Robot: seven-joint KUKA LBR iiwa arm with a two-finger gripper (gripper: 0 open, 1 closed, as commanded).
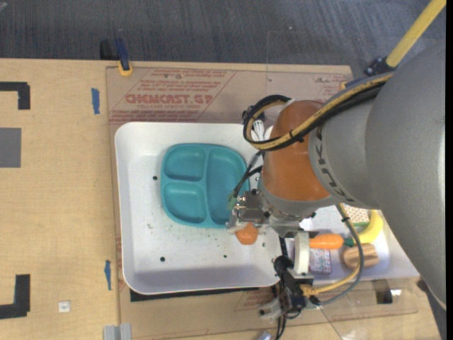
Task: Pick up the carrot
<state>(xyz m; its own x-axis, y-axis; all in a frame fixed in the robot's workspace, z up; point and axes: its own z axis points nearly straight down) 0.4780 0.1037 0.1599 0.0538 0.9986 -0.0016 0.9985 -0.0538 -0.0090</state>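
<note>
An orange carrot [325, 243] with a green end lies in the right bin [396, 261], just right of the arm's wrist. My gripper [245, 219] hangs over the left bin [134, 190], at the right edge of the teal plate, under the orange band and wrist. A small round orange thing [246, 236] shows directly under the gripper, on or just above the bin floor. I cannot tell what it is or whether the gripper touches it. The gripper is about a hand's width left of the carrot.
A teal divided plate [200, 183] lies in the middle of the left bin. In the right bin, a yellow banana [372, 229], a tan cylinder [352, 256] and a white labelled container [313, 261] crowd around the carrot. Cables trail below the wrist.
</note>
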